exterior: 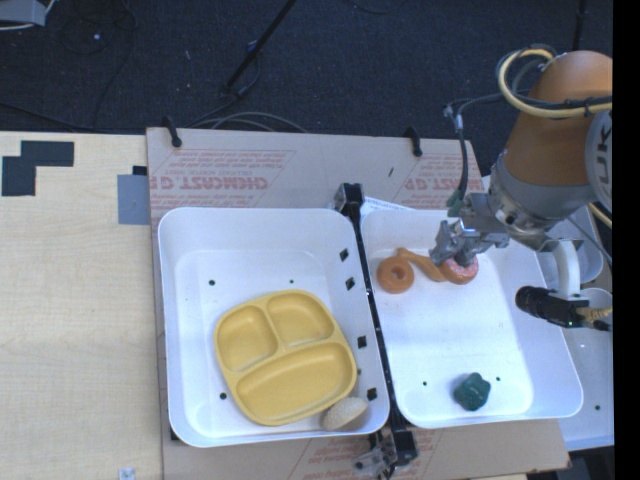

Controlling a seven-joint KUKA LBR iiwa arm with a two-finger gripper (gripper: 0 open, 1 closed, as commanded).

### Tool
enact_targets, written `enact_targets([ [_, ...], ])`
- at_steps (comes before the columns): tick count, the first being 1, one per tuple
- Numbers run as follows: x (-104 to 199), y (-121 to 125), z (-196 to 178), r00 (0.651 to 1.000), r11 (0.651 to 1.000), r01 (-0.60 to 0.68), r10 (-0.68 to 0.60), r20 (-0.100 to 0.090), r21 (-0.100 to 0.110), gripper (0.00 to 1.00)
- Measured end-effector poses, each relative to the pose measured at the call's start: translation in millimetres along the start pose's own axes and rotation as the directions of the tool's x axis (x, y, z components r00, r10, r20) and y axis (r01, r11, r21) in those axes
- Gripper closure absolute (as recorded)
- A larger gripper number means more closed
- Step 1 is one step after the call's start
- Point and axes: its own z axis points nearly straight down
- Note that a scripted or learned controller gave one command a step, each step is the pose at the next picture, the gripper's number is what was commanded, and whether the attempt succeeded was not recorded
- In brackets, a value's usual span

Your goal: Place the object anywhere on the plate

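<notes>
The two-finger gripper (455,248) is seen right of centre, over a pink ring-shaped toy (461,269). Whether it is open cannot be told. A yellow, three-compartment plastic plate (285,357) is seen lower left.

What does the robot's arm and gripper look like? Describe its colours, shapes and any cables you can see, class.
The arm is bulky and rounded: a grey body topped by an orange dome-like band, with a pale yellowish cable looped over it. A thin dark cable runs down its left side. The gripper is a small grey metal piece with two short fingers.
</notes>
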Motion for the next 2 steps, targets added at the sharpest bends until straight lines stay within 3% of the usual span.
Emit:
enact_targets([
  [2,95.2,30.2,36.4,1.0,1.0,0.001,-0.001,0.001,0.0,1.0],
])
